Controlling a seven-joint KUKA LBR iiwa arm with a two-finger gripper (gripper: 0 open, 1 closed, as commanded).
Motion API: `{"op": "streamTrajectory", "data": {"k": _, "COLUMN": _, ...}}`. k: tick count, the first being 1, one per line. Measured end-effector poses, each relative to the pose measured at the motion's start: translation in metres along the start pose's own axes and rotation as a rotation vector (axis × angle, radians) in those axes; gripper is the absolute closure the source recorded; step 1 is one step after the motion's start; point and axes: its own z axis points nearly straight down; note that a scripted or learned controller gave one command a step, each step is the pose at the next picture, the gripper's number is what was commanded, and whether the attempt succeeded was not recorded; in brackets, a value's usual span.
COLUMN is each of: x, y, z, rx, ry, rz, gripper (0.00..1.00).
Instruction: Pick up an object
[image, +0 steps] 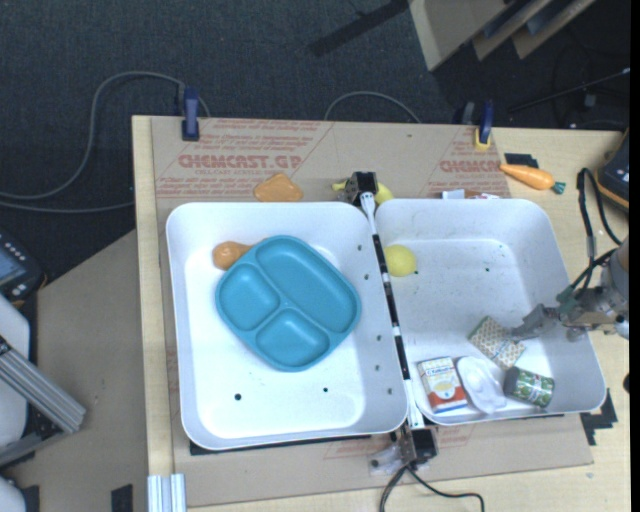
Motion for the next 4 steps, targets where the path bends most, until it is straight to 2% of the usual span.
{"op": "streamTrajectory", "data": {"k": 1, "x": 0.008, "y": -0.001, "z": 0.044, "rx": -0.001, "ry": -0.001, "rz": -0.003, "gripper": 0.0}}
{"op": "streamTrajectory", "data": {"k": 2, "x": -0.006, "y": 0.099, "z": 0.002, "rx": -0.018, "ry": -0.009, "rz": -0.009, "gripper": 0.0}}
{"op": "streamTrajectory", "data": {"k": 3, "x": 0.002, "y": 0.039, "z": 0.014, "rx": -0.001, "ry": -0.001, "rz": -0.001, "gripper": 0.0}}
{"op": "streamTrajectory", "data": {"k": 4, "x": 0.041, "y": -0.002, "z": 0.015, "rx": -0.001, "ry": 0.0, "rz": -0.004, "gripper": 0.0}}
